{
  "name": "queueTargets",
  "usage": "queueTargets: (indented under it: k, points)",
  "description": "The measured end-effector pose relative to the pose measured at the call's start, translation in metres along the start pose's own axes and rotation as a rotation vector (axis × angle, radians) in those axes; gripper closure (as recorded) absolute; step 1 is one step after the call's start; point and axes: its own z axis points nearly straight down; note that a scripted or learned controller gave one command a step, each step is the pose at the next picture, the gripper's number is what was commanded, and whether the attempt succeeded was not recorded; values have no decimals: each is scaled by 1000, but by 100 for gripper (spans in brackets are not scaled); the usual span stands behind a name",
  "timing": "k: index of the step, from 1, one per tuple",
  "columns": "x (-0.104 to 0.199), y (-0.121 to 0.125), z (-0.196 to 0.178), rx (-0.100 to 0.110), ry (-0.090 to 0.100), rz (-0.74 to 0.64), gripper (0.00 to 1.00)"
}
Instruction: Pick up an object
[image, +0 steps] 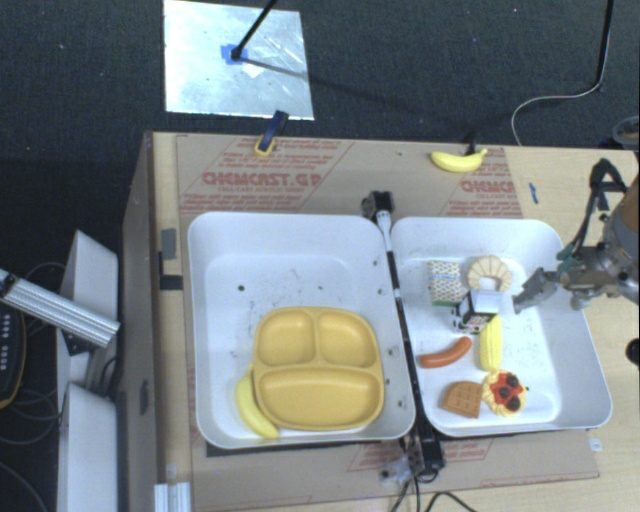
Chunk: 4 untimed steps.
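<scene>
Toy foods crowd the right white bin (575, 330), the task's candidates lying loose on its floor while the left white bin (215, 300) carries the biggest item, a yellow three-compartment plastic plate (318, 368), with a yellow toy banana (252, 408) tucked against the plate's lower left edge. Both bins sit side by side on a brown printed cardboard sheet (300, 170) covering the bench. From the right reaches the grey arm, its two-finger gripper (528, 290) hovering over the right bin's right part, near a pale round pastry-like toy; whether the pincer is wide or closed cannot be told, and nothing is seen between it. In the right bin, a small green-and-white box (445, 281) lies beside the pale round pastry-like toy (490, 270), with a small black-and-white block (473, 312) just below them. A yellow corn-like piece (491, 343) lies upright beside an orange-red toy sausage (444, 352). Near the bin's front edge sit a brown waffle-like square (462, 399) and a yellow and red piece (505, 392), touching or nearly so. Another yellow banana (457, 159) rests on the cardboard behind the right bin.
</scene>
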Motion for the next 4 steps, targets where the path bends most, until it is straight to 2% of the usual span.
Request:
queueTargets:
  k: [1, 2, 3, 4]
  points:
    - [10, 21, 87, 3, 1, 1, 0]
    - [-12, 27, 159, 2, 1, 2, 0]
    - [1, 6, 182, 1, 1, 3, 0]
    - [1, 7, 171, -2, 1, 2, 100]
